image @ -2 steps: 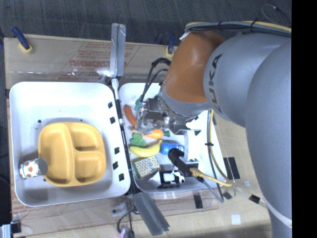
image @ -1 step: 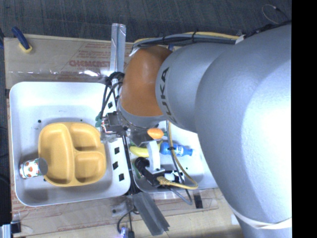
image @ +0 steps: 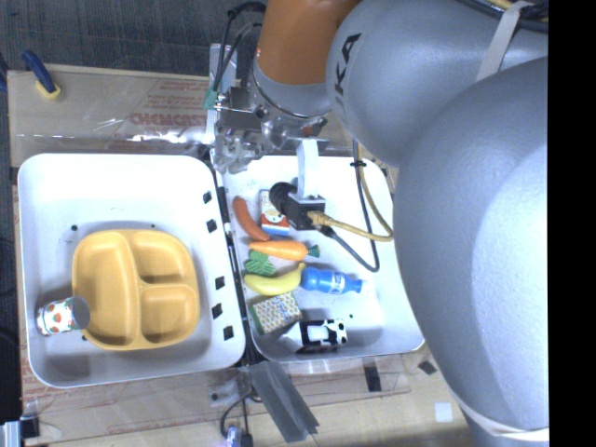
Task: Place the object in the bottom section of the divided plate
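From the overhead camera we see the gripper point(image: 233, 147) above the far rim between the bins, and we cannot tell whether it is wide or narrow. The banana point(image: 272, 282) and carrot point(image: 277, 249) lie in the arm-side bin point(image: 377, 310), well apart from the yellow plate point(image: 102, 268). We judge that the pick is not yet made, so the next move is to descend onto one toy.

- This looked like a robotics lab: a test station, not a home kitchen.
- A big grey industrial arm point(image: 447, 110) with an orange band point(image: 307, 17) reached in over the counter point(image: 121, 403).
- Two shallow white bins stood side by side. The left bin point(image: 37, 170) held a yellow divided plate point(image: 137, 287). The right bin point(image: 391, 333) held a jumble of small toy-like foods, among them a carrot point(image: 277, 248), a banana point(image: 272, 282) and a blue bottle point(image: 331, 281).
- A clear plastic sheet point(image: 140, 110) with red print lay along the counter's far edge, with dark fabric point(image: 112, 17) behind it.
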`<control>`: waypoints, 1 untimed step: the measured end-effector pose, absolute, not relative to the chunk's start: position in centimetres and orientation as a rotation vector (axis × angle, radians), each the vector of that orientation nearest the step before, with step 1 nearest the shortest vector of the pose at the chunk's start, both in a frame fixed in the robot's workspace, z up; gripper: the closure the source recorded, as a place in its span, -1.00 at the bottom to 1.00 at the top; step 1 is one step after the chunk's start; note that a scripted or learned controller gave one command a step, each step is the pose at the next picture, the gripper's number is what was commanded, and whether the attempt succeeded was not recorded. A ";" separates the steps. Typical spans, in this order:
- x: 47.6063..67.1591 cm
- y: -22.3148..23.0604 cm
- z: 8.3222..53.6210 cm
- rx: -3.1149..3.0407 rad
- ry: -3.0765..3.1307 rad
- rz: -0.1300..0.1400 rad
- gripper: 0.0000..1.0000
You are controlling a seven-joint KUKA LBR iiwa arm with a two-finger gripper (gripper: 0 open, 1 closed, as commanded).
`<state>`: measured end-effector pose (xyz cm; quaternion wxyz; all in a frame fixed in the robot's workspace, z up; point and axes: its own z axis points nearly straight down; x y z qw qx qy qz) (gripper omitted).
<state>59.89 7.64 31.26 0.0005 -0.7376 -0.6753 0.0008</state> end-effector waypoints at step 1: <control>54.0 13.4 26.1 -2.220 -2.218 0.008 1.00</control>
